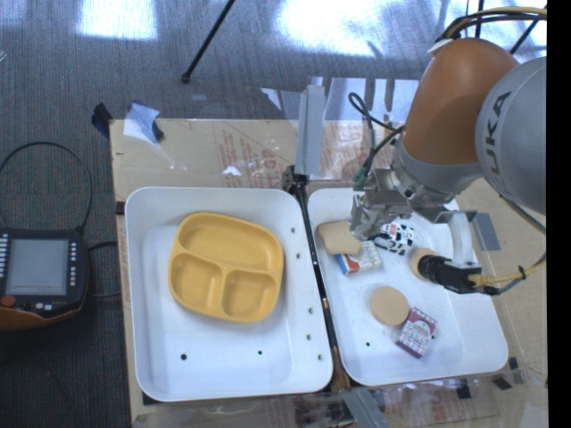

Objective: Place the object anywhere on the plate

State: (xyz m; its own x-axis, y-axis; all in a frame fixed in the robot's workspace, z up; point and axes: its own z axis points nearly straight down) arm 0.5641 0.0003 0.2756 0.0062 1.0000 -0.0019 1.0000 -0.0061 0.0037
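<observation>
The gripper (pixel 368 224) hangs low in the right bin (pixel 482 341), just above the tan bread-like slice (pixel 337 237) at 10 o'clock there; jaw state I cannot tell. The slice looks light, maybe soft, so prob. pinch across its edges. Also inside: small carton (pixel 360 259), cow-print toy (pixel 396 236), round disc (pixel 389 305), red packet (pixel 417 332). The yellow plate (pixel 227 266) lies bare in the left bin (pixel 161 364).

Bench (pixel 205 154) bears two shallow white bins side by side: left bin (pixel 152 346), right bin (pixel 473 341).
</observation>
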